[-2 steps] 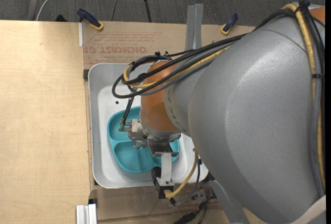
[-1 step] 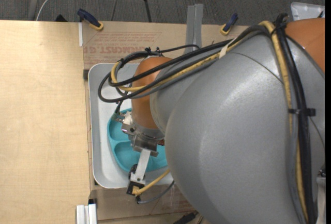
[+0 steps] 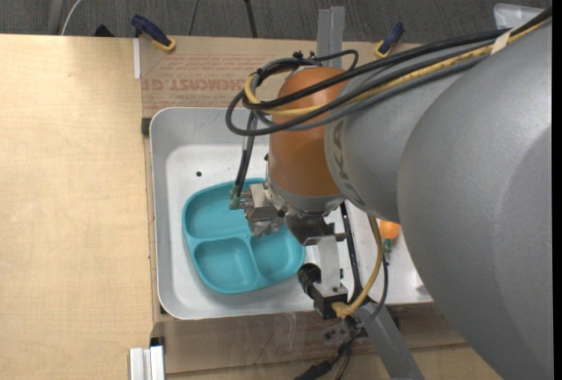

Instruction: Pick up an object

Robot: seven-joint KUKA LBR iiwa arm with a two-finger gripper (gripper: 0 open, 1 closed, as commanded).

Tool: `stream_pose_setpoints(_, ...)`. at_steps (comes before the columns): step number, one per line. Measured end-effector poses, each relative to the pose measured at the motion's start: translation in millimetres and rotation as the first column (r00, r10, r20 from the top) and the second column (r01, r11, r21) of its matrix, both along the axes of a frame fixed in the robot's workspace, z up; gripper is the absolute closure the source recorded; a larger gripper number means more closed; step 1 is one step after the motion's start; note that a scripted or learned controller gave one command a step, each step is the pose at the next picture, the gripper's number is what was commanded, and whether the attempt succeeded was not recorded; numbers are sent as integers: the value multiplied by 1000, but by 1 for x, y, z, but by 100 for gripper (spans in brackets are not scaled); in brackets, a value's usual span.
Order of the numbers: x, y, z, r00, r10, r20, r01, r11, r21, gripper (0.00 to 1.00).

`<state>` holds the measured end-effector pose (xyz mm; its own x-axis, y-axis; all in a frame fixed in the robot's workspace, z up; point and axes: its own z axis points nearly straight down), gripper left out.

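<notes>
A teal divided plate lies in the left white bin, toward its front. The arm's orange band and wrist hang directly over the plate's right part, and the gripper is down at the plate's right rim. The wrist hides the fingers, so whether anything is between them cannot be seen. A small orange object peeks out beside the arm in the right bin.
The big grey arm covers most of the right bin. Black and yellow cables loop around the wrist. A wooden bench surface lies to the left of the bins. Clamps hold cardboard at the back.
</notes>
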<state>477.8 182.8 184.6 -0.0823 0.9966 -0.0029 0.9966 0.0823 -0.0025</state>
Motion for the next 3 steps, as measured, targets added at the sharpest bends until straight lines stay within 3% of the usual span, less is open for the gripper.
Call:
stream_pose_setpoints(1,69,21,107,994,-109,1,109,994,0,100)
stream_pose_setpoints(2,32,-62,69,1000,-24,-2,24,1000,0,100)
stream_pose_setpoints(3,-1,1,-42,999,33,-3,-33,999,0,100)
